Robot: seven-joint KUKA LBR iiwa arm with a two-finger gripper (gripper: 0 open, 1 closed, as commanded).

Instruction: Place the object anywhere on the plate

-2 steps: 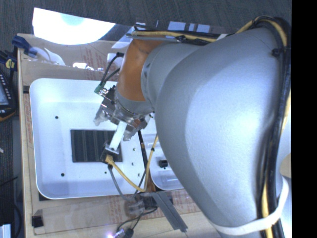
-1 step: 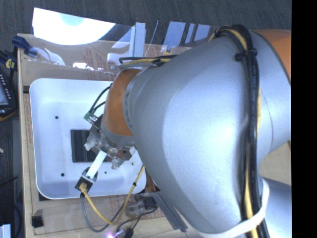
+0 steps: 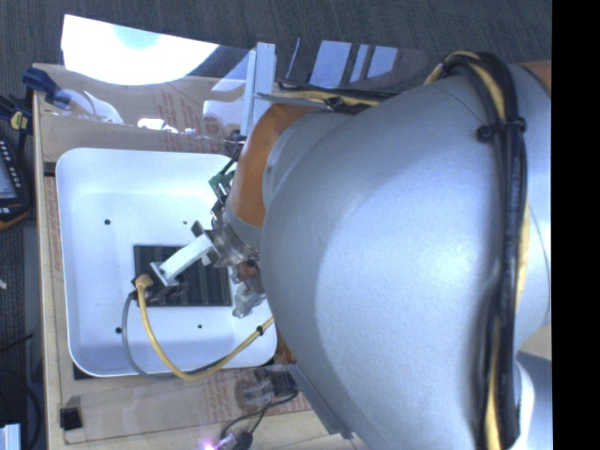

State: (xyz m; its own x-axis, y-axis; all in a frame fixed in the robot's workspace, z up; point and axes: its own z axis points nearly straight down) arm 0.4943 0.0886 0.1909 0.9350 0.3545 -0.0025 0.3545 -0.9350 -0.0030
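Observation:
The left white bin [image 3: 94,214] lies under my wrist. On its floor is a dark flat rectangle [image 3: 208,289], possibly the plate, partly covered by the robot's own parts. My gripper [image 3: 246,296] hangs low over the rectangle's right edge, near the bin's right wall. The big grey arm [image 3: 403,251] with its orange band hides whatever is under and to the right of the gripper.
The bin's left and far floor is bare white with a few small dark dots. A wooden bench rim [image 3: 141,397] runs around the bin. Cables and a dark device [image 3: 11,172] sit at the far left edge.

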